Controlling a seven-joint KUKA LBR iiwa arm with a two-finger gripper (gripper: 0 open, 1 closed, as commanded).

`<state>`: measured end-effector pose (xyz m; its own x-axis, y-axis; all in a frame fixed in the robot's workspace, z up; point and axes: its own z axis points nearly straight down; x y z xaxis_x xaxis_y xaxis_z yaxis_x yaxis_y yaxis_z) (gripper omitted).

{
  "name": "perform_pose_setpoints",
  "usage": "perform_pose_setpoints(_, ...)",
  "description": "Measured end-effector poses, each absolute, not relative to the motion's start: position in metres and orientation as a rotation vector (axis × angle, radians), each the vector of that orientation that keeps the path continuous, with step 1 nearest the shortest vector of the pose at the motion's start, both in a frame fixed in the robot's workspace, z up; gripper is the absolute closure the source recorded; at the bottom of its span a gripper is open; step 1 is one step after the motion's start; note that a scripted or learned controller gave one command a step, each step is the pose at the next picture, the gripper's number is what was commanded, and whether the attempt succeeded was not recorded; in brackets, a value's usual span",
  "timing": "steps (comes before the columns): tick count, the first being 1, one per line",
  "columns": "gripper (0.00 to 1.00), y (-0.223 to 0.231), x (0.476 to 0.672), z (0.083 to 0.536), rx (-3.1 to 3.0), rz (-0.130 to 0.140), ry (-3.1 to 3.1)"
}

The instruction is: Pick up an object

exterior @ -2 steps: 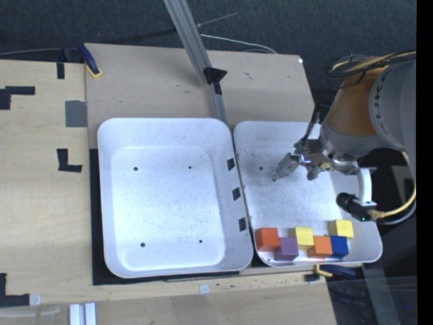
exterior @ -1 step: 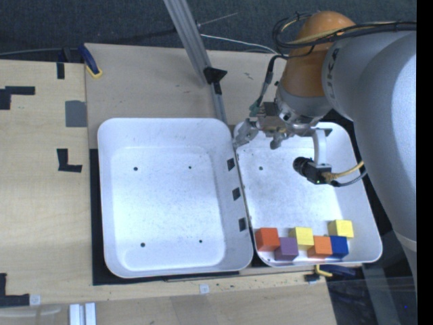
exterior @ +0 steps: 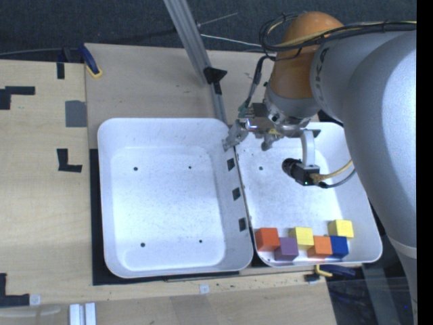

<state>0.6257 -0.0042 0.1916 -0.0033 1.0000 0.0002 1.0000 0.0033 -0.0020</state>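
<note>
Item: my gripper (exterior: 270, 139), over the far end of the right bin (exterior: 352, 181) (whether clenched or released, I could not tell). Blocks, all at that bin's near wall: two orange (exterior: 268, 237), two yellow (exterior: 304, 235), one purple (exterior: 289, 247), one blue (exterior: 339, 246).

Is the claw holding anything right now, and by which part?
Cannot be told: the claw hangs over the right white bin, apart from the coloured blocks.

Fingers — hidden beneath the wrist (exterior: 292, 107)
</note>
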Motion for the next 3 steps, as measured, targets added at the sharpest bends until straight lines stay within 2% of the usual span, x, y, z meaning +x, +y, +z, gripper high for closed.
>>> perform_pose_setpoints(1,0.0,-0.055,0.578,0.229,-2.226,0.003,-2.217)
perform_pose_setpoints(2,0.0,-0.056,0.587,0.255,-2.221,-0.001,-2.224)
perform_pose_setpoints(3,0.0,-0.098,0.621,0.182,-2.221,0.011,-2.216)
